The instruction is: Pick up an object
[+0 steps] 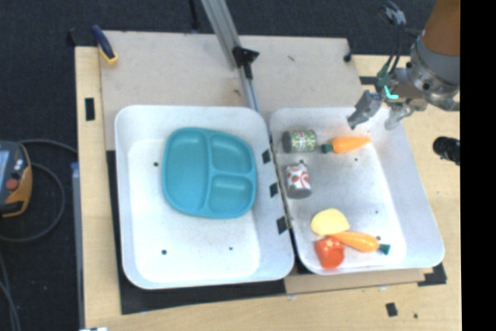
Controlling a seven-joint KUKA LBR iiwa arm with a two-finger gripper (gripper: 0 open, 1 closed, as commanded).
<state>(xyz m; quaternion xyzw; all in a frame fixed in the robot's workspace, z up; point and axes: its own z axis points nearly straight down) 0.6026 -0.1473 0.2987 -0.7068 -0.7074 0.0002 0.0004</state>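
We see the arm [442,35] cut off at right edge. Pincer [378,114] spread, nothing in it, hovering over right bin [411,190] far corner, just above the carrot [349,143].

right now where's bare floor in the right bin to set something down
Most bare room in the right bin lies along its right side, between the upper carrot and the lower carrot. The left edge is crowded: green can, silver can, lemon, red pepper.
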